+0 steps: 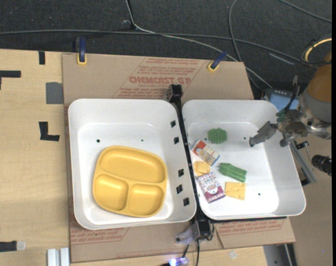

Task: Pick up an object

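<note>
The right bin point(279, 201) holds several small objects: a round green piece point(217, 135), a red and white packet point(205, 152), a yellow piece point(201, 168), a long green piece point(232, 172), a dark red packet point(210, 187) and an orange cracker point(235, 190). My gripper point(273, 134) hangs over the bin's right side, above its right wall. One grey finger point(260, 134) points left and down toward the bin floor. Nothing is between the fingers. The round green piece lies about a hand's width to the left of the fingertip.
The left bin point(79, 115) holds a yellow divided tray point(130, 180). A black divider point(181, 148) runs between the two bins. Both stand on a cardboard sheet point(151, 76) held by clamps. Cables point(251, 37) cross the dark surface behind.
</note>
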Controlling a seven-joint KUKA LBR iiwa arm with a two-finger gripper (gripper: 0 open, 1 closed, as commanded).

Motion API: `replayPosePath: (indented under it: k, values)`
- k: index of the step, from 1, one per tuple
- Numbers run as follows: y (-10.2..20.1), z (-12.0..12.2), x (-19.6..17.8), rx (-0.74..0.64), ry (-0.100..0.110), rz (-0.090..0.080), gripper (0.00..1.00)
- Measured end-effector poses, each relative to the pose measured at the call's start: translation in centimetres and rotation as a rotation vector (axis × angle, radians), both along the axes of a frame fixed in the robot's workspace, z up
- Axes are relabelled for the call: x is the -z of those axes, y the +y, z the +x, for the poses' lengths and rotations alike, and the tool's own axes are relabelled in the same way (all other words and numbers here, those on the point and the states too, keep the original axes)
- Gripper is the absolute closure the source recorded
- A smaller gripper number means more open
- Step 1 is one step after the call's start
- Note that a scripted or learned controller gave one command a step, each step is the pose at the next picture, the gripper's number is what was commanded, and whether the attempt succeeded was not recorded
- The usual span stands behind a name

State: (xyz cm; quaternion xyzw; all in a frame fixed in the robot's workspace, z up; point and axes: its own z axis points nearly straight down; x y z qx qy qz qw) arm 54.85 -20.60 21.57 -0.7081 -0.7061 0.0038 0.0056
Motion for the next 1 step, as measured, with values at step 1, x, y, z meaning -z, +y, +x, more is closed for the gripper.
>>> replayPosePath:
  k: [1]
  values:
    - [0.02, 0.29, -0.65, -0.004, -0.012, -0.003, 0.0]
